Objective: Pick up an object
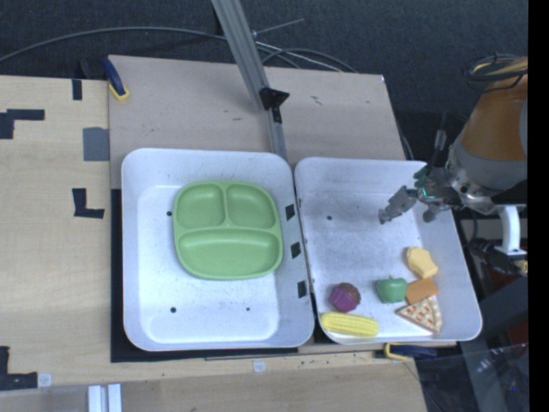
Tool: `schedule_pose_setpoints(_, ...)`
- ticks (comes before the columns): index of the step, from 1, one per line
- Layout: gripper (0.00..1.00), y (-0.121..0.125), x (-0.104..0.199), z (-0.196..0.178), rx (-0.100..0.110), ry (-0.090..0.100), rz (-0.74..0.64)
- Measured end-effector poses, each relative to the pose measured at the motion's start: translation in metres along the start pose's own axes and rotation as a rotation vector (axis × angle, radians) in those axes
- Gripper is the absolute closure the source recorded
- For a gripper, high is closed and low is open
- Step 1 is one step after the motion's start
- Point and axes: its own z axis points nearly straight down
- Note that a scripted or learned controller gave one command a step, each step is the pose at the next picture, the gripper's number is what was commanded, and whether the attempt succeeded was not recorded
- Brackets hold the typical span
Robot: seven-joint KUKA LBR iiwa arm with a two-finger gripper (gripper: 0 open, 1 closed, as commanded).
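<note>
barely begun — gripper [401,204] hovering over right bin [343,187] near its far edge, fingers apart, holding nothing; cheese [420,262], pepper [391,289], corn [349,324] untouched along near edge.

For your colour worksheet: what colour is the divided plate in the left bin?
Light green plate, clearest in the camera view.

You've got two shallow white bins [146,230], one green divided plastic plate [228,229], and six toy foods: one yellow corn cob [349,324], one purple round vegetable [346,296], one green pepper [391,289], one pizza slice [421,314], one yellow cheese chunk [420,261], one orange piece [421,290].
</note>
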Motion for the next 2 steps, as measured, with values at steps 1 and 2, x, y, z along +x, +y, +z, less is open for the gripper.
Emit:
schedule_pose_setpoints(1,0.00,0.000,0.000,0.000,0.000,0.000,0.000)
schedule_pose_setpoints(2,0.00,-0.008,0.002,0.062,0.007,0.001,0.001)
